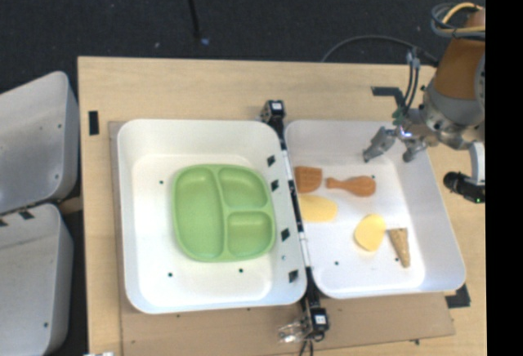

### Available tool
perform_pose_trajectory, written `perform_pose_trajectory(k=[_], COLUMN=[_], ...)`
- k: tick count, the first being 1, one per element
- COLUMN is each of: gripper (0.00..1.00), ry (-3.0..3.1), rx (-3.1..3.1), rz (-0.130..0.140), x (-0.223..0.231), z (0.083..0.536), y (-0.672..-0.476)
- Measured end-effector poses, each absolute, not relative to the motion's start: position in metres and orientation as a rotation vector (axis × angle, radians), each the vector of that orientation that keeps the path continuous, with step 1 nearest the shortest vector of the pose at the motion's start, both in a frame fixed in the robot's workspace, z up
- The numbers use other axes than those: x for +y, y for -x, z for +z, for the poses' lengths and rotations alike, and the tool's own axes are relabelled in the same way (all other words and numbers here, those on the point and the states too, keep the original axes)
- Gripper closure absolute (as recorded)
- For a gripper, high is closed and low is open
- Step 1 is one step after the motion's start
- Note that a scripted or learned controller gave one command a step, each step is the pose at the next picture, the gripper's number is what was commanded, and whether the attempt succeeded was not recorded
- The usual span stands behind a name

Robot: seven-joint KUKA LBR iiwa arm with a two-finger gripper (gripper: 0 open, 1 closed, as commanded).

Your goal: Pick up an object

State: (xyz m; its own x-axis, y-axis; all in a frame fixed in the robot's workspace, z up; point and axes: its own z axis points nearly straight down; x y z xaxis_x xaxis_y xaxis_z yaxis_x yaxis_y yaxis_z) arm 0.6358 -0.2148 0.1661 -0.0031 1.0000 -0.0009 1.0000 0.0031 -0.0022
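The right bin (425,264) is serving as the landmark here, sitting beside the left bin (131,264) on the wooden bench (188,85). The arm (458,73) is reaching in over the right bin's far right corner, its orange band showing above the wrist, and the gripper (395,145) is hanging over the bin's upper right part with its two fingers spread apart, one finger (376,146) pointing toward the bin's middle; nothing is sitting between them. Inside the right bin, a wooden spatula (339,183) is lying near the middle, its flat head close to the bin's left wall and its handle pointing toward the right wall. Just nearer the bin's front edge, a pale yellow oval piece (317,210) is lying by the left wall, and a second yellow round piece (369,233) is lying nearer the front right. A tan cone-shaped object (400,246) is lying just beside that second piece, on its right. Across the right bin's left wall, a green divided plate (222,211) is resting in the left bin.
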Motion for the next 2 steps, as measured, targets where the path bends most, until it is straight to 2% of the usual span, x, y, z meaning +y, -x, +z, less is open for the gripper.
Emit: perform_pose_trajectory(k=[1, 2], gripper=[0.00, 0.00], ry=[2.220, 2.222], rx=[-2.221, -2.223], rz=[0.005, 0.002], x=[-0.2217, -0.2228], z=[0.1088, 0.1017], y=[-0.6278, -0.6282])
